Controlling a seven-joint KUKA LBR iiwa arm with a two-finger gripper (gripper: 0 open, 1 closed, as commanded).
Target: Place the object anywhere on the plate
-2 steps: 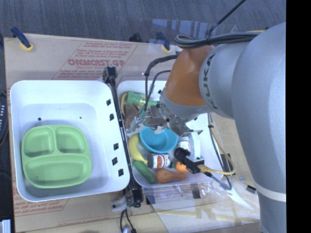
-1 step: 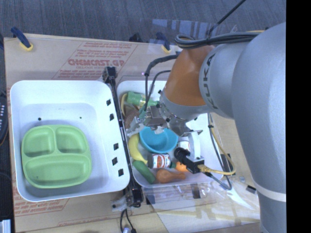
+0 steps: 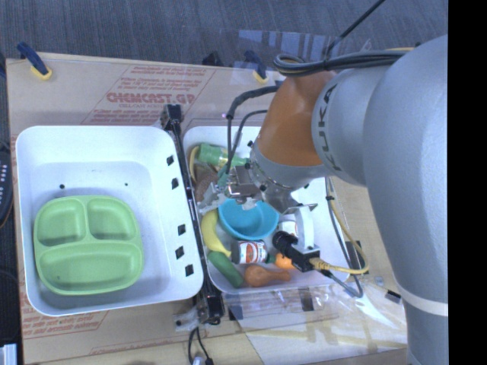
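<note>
From above, the plate (image 3: 87, 243), pale green with three compartments, lay in the left bin (image 3: 46, 147). The right bin (image 3: 323, 276) held a blue bowl (image 3: 247, 220), banana (image 3: 211, 238), carrot (image 3: 266, 275) and small bottle (image 3: 249, 252). The gripper (image 3: 242, 182) hung over the bowl; its grip could not be told.

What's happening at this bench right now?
A grey and orange arm reaches from the right over the right bin, which is crowded with toy food: a blue bowl, a banana, a small jar, a carrot and a green vegetable. The gripper hangs just above the bowl. The green divided plate lies in the left bin with nothing on it yet.
</note>
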